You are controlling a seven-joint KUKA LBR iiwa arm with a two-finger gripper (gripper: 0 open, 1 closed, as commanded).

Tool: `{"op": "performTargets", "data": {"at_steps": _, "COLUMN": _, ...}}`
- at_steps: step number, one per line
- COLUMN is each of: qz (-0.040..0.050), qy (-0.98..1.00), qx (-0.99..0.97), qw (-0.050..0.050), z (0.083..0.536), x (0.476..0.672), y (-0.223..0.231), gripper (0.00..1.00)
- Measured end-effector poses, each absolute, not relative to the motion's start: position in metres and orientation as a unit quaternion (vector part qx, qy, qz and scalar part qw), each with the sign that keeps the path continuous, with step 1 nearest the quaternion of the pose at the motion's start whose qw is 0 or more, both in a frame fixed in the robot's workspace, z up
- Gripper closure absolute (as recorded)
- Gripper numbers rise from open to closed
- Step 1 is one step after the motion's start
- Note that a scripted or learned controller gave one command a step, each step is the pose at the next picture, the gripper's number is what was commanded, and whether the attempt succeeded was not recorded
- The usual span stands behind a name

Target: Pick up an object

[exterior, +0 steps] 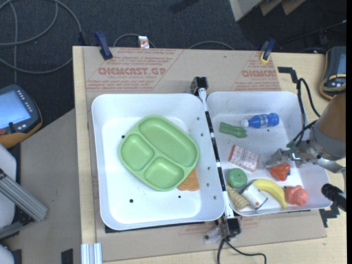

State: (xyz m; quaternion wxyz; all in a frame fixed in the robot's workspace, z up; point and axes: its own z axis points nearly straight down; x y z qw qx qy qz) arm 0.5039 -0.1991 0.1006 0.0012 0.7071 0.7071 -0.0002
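In the left bin (104, 164), mid-frame, a green divided plate (159, 152) lies tilted over an orange scrap (190, 182). The right bin (220, 100) holds a green wedge (232, 129) and a blue bottle (261, 120) near its top, a red-and-white packet (243, 157) at centre, and a green round lid (237, 177), a white cylinder (253, 196), a banana (272, 191) and a red fruit (297, 194) along the bottom. At the right edge the gripper (280, 161) hangs low, its tips right at a small red toy (280, 171); I cannot tell whether it is spread or closed, nor whether it grips the toy.
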Motion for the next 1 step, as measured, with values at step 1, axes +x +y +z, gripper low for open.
{"op": "performTargets", "data": {"at_steps": 1, "qz": 0.0001, "qy": 0.707, "qx": 0.708, "qw": 0.0, "z": 0.0851, "x": 0.4789, "y": -0.1758, "gripper": 0.0}}
